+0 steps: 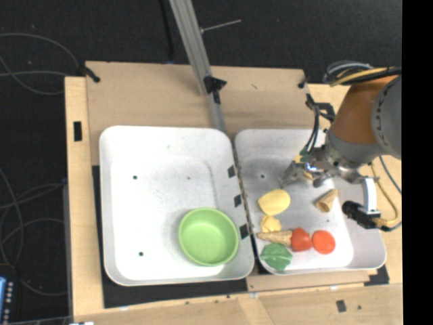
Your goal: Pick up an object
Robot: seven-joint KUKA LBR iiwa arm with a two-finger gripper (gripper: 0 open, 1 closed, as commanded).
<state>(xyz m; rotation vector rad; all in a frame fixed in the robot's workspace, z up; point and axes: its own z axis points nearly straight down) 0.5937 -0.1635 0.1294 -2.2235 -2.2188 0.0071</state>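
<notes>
My gripper (302,172) hangs low over the right bin (270,151), just up and right of a pale yellow lump (274,201). Nothing shows between its fingers. A tan wedge-shaped piece (326,200) lies below and right of the gripper. Along the bin's near edge sit a small yellow piece (270,223), a tan carrot-like stick (275,235), two red-orange tomatoes (302,240) (323,242) and a green leafy piece (275,256).
The left bin (149,161) holds a light green bowl (208,236) near its front right corner. A grey metal pole (193,42) slants down from the top to the divide between the bins. The arm's orange band (362,117) stands over the right bin's far right side.
</notes>
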